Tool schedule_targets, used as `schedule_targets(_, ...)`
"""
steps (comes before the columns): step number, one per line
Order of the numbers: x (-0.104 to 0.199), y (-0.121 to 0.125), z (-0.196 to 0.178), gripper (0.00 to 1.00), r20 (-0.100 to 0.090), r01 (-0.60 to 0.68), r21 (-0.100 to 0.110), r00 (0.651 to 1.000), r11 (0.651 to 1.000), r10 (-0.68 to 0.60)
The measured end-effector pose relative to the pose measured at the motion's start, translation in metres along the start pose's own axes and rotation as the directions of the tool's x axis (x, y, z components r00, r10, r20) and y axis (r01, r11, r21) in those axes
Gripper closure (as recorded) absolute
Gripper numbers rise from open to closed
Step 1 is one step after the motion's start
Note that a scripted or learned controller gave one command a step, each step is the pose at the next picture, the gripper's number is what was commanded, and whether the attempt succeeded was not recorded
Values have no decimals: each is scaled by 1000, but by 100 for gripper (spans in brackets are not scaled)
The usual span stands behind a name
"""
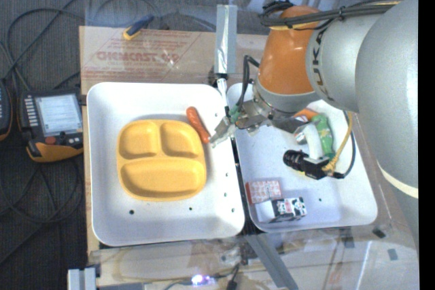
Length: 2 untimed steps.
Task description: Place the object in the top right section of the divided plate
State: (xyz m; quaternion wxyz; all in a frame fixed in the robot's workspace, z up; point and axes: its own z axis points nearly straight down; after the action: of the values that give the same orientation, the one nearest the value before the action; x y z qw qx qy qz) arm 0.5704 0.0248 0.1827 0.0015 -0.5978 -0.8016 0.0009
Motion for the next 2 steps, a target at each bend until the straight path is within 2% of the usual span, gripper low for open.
schedule_targets(1,32,18,-58,0,4,198,-1,980,980,-198)
schedule_targets(2,25,60,-102,0,3,240,-2,971,971,-240)
